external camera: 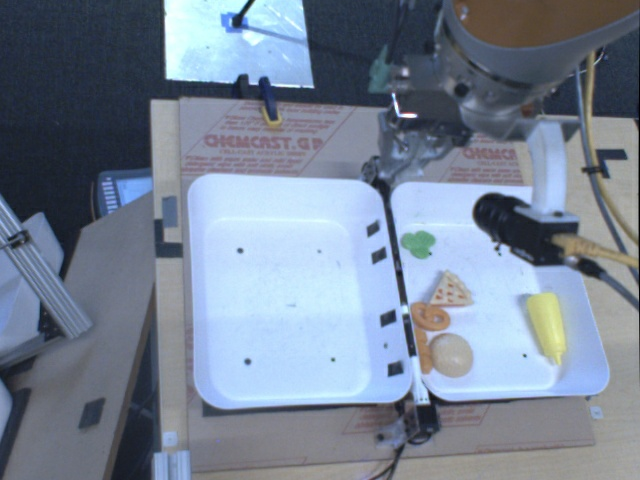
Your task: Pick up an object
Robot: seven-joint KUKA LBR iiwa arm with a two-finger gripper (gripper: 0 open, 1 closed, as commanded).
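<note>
The right bin [585,368] holds a small green piece [418,243], a yellow-orange wedge [452,290], an orange pretzel shape [432,318], a beige egg-like ball [451,354] and a yellow corn-like piece [547,326]. My gripper [397,160] hangs over the far edge of the bins, near the top of the divider between them. It is above and behind the green piece and apart from all the objects. The arm's grey and orange body covers the top right of the camera view.
The left bin [215,368] lies beside the right one, with black clips along the shared divider [392,268]. A black cylinder [515,226] on a white bracket juts over the right bin's far side. A cardboard sheet [270,138] lies under both bins.
</note>
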